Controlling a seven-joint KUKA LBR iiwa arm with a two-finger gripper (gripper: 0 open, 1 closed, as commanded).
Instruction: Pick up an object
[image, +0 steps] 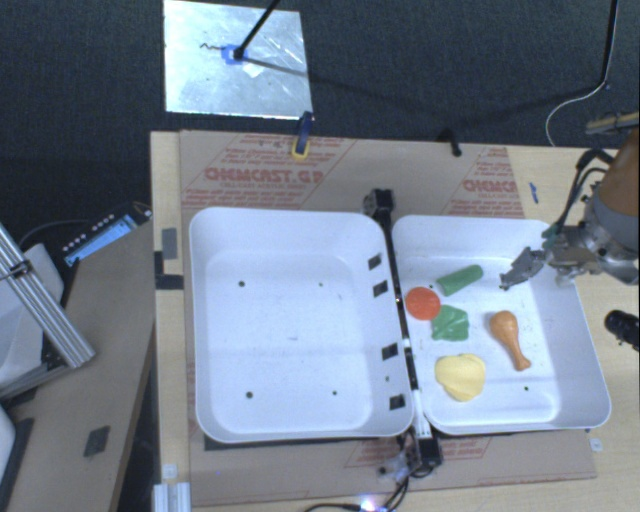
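Arm poised over the right bin, nothing picked yet

The pincer (520, 270) hangs at the right of the frame above the right bin (575, 395), its state too small to tell; I judge it is lining up on the cluster below. Nearest is the green cylinder (459, 280), long axis running lower left to upper right, just left of the pincer. The orange drumstick (509, 338) lies below it, thick end upper left, thin end lower right. A red disc (423, 303), green lump (450, 323) and yellow piece (461, 376) sit near the divider; the left bin (215, 235) lies alongside on the bench (260, 165)
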